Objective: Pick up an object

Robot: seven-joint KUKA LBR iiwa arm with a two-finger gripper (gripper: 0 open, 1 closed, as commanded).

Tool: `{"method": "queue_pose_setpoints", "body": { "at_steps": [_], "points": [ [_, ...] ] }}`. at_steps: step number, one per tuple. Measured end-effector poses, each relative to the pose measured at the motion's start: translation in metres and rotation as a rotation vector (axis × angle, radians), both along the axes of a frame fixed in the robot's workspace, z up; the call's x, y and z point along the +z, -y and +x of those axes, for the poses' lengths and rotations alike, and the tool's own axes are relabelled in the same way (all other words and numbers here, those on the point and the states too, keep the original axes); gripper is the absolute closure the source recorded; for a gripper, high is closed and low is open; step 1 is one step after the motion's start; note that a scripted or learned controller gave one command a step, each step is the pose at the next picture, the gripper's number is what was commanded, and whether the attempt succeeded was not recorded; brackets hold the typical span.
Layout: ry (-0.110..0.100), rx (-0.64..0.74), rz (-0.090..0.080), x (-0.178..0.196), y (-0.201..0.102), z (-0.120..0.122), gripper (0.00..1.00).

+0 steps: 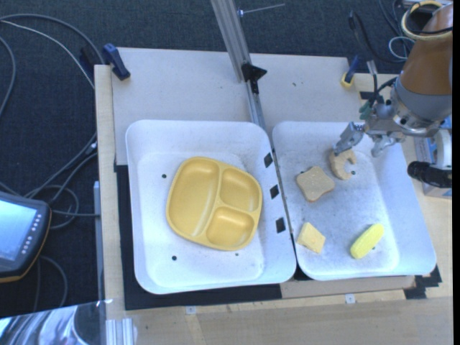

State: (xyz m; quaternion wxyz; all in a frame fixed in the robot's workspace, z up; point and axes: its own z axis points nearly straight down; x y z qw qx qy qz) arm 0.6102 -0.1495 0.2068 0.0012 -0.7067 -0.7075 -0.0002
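Gripper (pixel 364 139) low over right bin (pixel 402 214), upper part, fingers spread with a clear gap, pinching nothing. Round tan piece (pixel 341 165) lying just beside left fingertip, maybe touching, hard to tell. Tan bread-like slice (pixel 315 182) near it, toward bin centre. Yellow wedge (pixel 312 237) and yellow corn-like piece (pixel 366 241) further toward bin's near edge, well apart from gripper. Likely light toy food, probably stiff plastic or foam, smooth, could slip; best grasped across narrow sides of round piece. Yellow divided tray (pixel 214 203) in left bin (pixel 144 157). No brands, labels or readable writing anywhere.
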Motion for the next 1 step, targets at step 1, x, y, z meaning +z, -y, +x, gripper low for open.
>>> {"method": "queue_pose_setpoints", "body": {
  "at_steps": [1],
  "points": [
    [0.0,0.0,0.0,0.0,0.0,0.0,0.0]
  ]
}}
